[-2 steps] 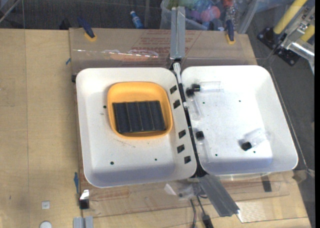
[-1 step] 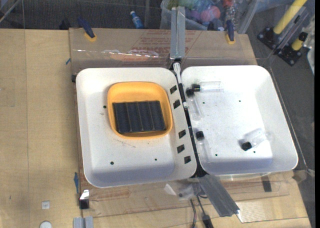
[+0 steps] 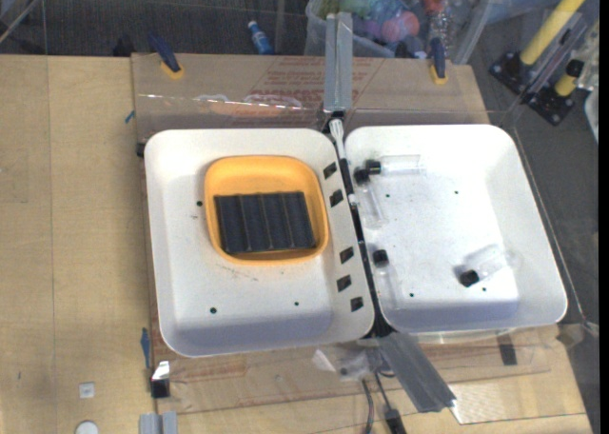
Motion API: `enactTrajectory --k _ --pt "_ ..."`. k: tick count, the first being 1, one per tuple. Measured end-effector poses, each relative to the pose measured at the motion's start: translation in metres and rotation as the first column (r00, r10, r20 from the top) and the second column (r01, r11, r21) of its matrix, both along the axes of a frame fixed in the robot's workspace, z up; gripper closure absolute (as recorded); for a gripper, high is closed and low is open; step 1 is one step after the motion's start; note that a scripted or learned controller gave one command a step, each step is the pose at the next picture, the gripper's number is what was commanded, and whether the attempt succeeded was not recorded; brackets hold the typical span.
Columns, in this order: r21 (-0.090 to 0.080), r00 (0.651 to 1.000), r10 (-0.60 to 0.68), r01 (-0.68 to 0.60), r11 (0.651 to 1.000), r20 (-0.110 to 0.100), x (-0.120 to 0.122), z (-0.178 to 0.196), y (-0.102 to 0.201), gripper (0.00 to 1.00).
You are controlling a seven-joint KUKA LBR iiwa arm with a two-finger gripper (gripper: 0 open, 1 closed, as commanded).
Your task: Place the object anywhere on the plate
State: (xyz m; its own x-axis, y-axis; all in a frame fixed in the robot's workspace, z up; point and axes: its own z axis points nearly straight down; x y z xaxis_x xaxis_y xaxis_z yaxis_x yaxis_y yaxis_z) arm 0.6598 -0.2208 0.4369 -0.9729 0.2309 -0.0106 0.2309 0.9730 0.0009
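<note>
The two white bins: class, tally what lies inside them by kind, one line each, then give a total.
Orange plate: 1
Black ridged block lying on the plate: 1
Clear vials with black caps in the right bin (): 2
Total: 4

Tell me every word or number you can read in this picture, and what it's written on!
None can be read.
Cardboard sheet behind the white bins: faint reddish print, too blurred to read.
Orange plate and the black ridged object on it: no writing visible.
Small clear bottles in the right bin: no label legible.
</note>
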Motion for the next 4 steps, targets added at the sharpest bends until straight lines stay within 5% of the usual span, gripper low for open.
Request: enactTrajectory --k 1,2,3,4 --pt "0.000 0.960 0.279 -0.279 0.960 -0.003 -0.003 0.000 -0.001 1.00" --pt "-0.004 0.871 0.491 -0.491 0.871 -0.001 0.009 0.000 0.000 1.00" --pt "-0.007 0.623 0.782 -0.782 0.623 -0.002 0.008 0.000 -0.001 1.00" --pt "-0.007 0.323 0.946 -0.946 0.323 -0.005 0.008 0.000 -0.001 1.00"
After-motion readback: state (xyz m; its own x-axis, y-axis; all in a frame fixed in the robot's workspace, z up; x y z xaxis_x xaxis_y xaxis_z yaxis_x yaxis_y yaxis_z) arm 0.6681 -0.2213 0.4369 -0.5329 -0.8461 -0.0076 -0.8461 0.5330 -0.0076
